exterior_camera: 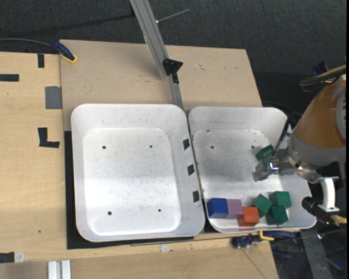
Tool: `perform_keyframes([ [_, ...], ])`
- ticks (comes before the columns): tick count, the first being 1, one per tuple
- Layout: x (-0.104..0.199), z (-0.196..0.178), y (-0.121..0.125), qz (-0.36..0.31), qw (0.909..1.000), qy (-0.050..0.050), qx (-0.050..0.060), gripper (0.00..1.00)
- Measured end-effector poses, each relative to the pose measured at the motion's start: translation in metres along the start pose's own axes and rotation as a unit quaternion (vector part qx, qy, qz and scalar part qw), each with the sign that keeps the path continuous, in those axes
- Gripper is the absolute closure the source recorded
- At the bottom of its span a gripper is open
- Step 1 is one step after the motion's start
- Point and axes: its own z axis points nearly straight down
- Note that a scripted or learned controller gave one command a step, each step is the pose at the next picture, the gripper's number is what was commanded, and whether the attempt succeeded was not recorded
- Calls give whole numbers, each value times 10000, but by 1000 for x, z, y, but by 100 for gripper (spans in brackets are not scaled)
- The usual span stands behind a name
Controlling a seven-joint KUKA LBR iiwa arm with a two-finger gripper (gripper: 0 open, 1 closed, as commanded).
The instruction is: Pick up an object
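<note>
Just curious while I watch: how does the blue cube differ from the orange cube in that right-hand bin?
The blue cube sits at the left end of the cluster of blocks, nearest the bin's left wall; the orange cube lies further right, in among the other blocks. The blue cube looks slightly bigger than the orange cube. A purple block lies between them. Both rest at the bin's near edge, away from the gripper.

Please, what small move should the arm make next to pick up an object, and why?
Probably a short lift straight up, to test the grasp. The two-finger gripper is low in the right white bin, and a small green block sits at its fingertips, though I cannot tell whether it is clamped. The other coloured blocks lie apart, along the bin's near edge.
</note>
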Motion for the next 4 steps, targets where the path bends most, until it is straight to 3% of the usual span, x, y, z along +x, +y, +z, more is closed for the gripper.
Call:
perform_keyframes([
  [2, -4, -77, -5, 0, 10000, 2, 7, 100],
  [4, 110, -66, 9, -24, 10000, 14, 30, 100],
])
